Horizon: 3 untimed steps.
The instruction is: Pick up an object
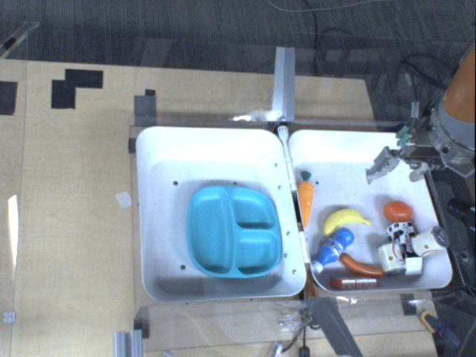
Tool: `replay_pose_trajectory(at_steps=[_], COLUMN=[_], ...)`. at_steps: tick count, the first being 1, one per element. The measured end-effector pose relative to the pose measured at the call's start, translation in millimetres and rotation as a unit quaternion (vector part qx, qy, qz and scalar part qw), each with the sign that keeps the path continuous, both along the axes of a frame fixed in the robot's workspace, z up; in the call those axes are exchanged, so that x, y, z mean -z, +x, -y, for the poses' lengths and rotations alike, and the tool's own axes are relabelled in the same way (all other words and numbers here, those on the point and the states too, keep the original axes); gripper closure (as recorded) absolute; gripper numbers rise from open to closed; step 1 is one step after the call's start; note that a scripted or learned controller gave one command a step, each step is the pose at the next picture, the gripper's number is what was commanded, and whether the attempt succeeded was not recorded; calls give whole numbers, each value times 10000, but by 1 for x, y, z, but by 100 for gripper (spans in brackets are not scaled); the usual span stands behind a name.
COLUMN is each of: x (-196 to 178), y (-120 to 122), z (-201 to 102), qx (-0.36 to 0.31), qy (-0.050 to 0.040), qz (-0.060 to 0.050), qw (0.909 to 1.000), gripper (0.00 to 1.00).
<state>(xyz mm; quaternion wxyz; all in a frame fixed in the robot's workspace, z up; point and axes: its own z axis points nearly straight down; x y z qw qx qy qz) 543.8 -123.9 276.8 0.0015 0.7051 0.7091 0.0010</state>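
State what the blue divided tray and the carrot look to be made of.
Blue divided tray: likely moulded plastic, smooth with a slight sheen, one even colour, rounded compartments. Carrot: probably a plastic toy, flat uniform orange with a green top; rubber is possible.

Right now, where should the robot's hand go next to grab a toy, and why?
Probably forward and down toward the orange ball. The gripper hangs above the right bin's bare back part, holding nothing, and that ball lies nearest.

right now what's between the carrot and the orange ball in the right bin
In the camera view, the yellow banana lies between the carrot and the orange ball, slightly lower; the rest is bare white bin floor.
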Motion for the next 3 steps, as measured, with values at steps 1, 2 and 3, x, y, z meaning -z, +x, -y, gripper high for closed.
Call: replay_pose_trajectory(at_steps=[1, 2, 3], x=[172, 187, 175], y=[-26, 4, 6], z=[31, -17, -18], qx=[120, -432, -441], qy=[-1, -7, -6], qz=[16, 50, 76], qw=[9999, 9991, 9990], gripper=[0, 0, 100])
